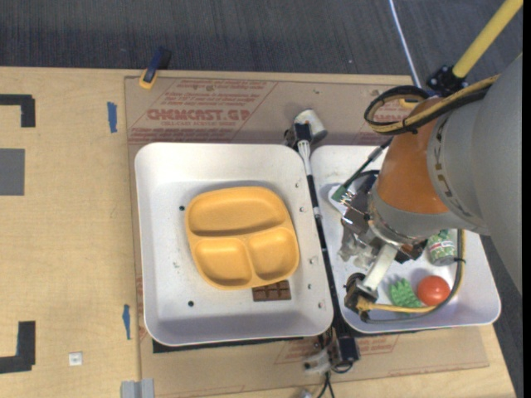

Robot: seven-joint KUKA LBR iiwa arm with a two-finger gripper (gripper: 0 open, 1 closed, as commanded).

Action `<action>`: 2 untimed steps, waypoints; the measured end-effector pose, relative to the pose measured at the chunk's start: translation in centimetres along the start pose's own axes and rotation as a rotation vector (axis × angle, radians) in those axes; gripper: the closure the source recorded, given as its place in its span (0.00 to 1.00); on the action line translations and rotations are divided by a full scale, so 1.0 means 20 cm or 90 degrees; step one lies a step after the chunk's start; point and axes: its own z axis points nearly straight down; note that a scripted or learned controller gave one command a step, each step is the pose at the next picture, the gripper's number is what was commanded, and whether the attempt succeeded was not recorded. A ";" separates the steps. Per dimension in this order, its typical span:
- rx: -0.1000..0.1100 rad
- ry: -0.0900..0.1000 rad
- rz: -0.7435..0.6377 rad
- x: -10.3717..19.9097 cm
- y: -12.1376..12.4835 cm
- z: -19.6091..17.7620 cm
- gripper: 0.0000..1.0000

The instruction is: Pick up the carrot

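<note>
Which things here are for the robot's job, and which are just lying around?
For the job: the grey arm's gripper, over the right shallow white bin.

Just lying about: yellow divided plastic plate; flat brown chocolate-like bar; round red ball; green studded block; left shallow white bin.

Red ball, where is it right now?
In the camera view, the red ball lies in the right bin, toward the picture's lower right corner of it, just right of a green toy.
</note>
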 end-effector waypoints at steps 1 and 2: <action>0.000 0.000 0.184 0.02 -0.05 0.00 1.00; 0.002 -0.001 0.030 0.25 -0.22 0.00 1.00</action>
